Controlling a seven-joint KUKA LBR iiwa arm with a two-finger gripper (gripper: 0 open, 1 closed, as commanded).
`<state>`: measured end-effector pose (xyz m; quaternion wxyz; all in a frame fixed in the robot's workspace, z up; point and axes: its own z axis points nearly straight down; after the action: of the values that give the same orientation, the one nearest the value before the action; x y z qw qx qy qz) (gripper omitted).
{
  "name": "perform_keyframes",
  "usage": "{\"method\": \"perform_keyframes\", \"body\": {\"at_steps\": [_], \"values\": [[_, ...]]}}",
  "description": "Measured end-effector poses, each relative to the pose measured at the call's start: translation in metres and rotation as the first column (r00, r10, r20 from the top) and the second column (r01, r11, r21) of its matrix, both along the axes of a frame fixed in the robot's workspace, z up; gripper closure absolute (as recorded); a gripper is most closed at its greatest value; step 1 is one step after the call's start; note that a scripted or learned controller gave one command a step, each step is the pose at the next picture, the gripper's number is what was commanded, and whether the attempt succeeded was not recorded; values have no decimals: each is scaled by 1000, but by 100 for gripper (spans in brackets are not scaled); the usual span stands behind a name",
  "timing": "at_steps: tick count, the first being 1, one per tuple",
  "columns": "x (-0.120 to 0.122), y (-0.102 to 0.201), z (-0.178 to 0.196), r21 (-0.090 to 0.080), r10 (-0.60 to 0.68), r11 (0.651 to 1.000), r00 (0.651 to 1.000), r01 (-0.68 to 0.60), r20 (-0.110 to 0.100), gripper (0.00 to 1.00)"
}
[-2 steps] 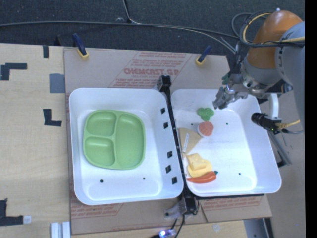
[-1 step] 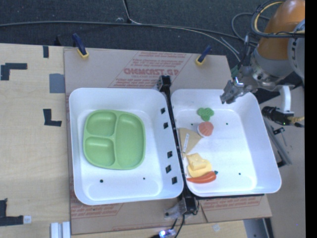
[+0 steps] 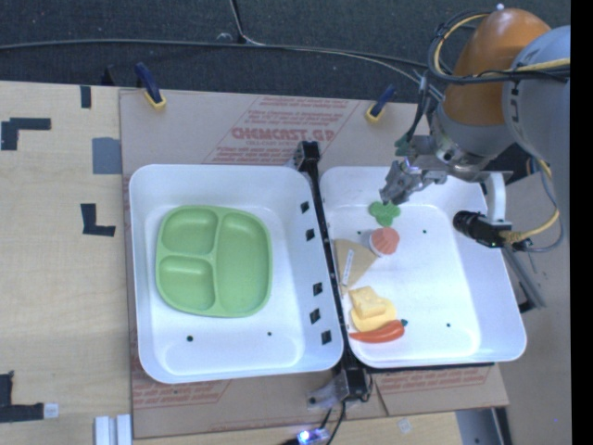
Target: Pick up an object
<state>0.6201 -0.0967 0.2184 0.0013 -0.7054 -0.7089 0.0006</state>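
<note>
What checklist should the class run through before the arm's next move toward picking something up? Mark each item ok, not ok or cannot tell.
1. Pincer is over the right bin, where the objects lie: ok.
2. Pincer is near a target, just above the small green piece: ok.
3. An object is already held in the pincer: cannot tell.
4. Green piece has room around it; the pink-and-white item lies very close: not ok.
5. Yellow block sits apart from the red pepper: not ok, they touch.
6. Green divided plate lies in the left bin, out of the way: ok.
</note>
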Motion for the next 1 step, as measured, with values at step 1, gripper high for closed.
{"method": "perform_keyframes", "body": {"at_steps": [1], "values": [[-8,47,9,1,1,1000,1000,-1,1,100]]}}
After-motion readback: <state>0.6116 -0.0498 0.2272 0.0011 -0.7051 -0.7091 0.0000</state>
